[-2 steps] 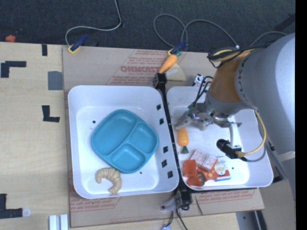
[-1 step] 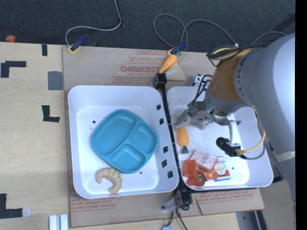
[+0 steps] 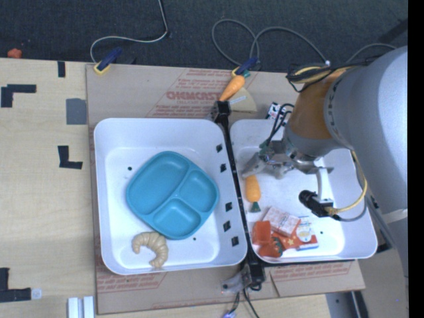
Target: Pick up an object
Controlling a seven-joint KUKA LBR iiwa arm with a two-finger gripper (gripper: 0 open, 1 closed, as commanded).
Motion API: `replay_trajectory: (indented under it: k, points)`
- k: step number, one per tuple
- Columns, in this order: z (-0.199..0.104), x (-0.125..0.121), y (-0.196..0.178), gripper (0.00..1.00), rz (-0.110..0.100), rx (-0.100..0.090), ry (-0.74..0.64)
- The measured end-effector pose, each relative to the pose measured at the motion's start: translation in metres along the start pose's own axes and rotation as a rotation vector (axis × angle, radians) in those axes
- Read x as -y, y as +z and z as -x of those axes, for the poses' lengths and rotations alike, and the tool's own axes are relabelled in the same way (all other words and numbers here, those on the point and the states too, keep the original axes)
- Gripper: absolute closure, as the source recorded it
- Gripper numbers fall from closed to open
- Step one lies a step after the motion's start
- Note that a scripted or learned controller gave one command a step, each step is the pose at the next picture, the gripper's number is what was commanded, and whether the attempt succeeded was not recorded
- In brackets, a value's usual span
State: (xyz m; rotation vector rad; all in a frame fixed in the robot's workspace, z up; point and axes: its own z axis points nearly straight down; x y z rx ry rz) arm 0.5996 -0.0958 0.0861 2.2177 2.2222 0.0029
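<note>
My gripper (image 3: pixel 268 165) hangs low over the upper left part of the right bin (image 3: pixel 351 244), open, with nothing between its fingers. An orange toy carrot (image 3: pixel 252 189) lies on the bin floor just below and left of it, apart from the fingers. Further toward the front of the same bin sits a heap of red and white packets (image 3: pixel 283 234). The grey arm with its orange band (image 3: pixel 311 114) comes in from the right and hides the bin's upper right part.
The left bin (image 3: pixel 109 151) holds a blue divided plate (image 3: pixel 172 194) and a toy croissant (image 3: pixel 152 247) near its front. A second toy carrot (image 3: pixel 232 87) lies on the cardboard behind the bins. A black divider (image 3: pixel 232 177) runs between the two bins.
</note>
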Motion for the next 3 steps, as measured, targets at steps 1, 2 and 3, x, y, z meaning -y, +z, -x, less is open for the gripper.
replay_trajectory:
  k: [1,2,3]
  points:
    - [0.000,0.001,0.000,0.00,0.002,0.001,0.000]
    - [-0.001,0.012,0.000,0.00,0.002,0.002,0.000]
    - [-0.001,0.012,-0.010,1.00,0.002,0.003,0.001]
